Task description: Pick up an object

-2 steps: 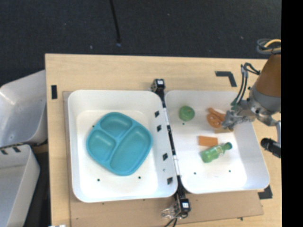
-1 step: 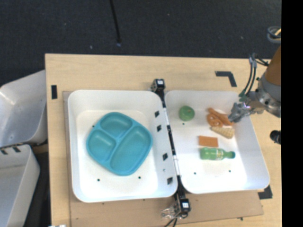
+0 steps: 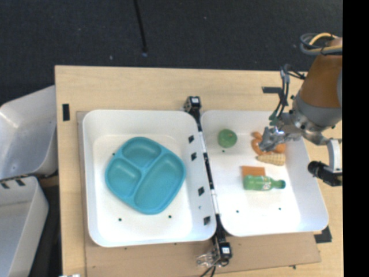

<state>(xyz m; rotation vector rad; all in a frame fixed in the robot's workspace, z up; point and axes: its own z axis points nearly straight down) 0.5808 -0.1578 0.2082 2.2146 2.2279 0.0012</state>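
Grey metal and an orange band: reaching into the shallow white right-hand bin (image 3: 300,212) with the two-finger gripper (image 3: 270,140), hanging low near that bin's far right part. Not showing clearly whether the jaws are apart or together; impossible to tell, and nothing visibly being clamped between them.

Seeing, directly beneath and just left of the jaws, a small rounded orange plastic piece (image 3: 257,143), partly covered by the gripper body; touching or merely being overlapped, not possible to say. Lying just beneath the jaws on the near side, a pale yellow ridged corn-like piece (image 3: 274,158), close against the orange piece.

Sitting to the left of the jaws, apart from them, a small round green ball (image 3: 227,138). Resting nearer the camera than the jaws and slightly left, a flat orange rectangular block (image 3: 252,171), and touching its near edge, a green plastic bottle (image 3: 263,183) lying on its side with its neck pointing right.

Lying well to the left of the jaws, across the divider, a teal plastic plate with three compartments (image 3: 145,175) inside the shallow white left-hand bin (image 3: 98,224). Supporting both bins, a light wooden bench (image 3: 127,85).
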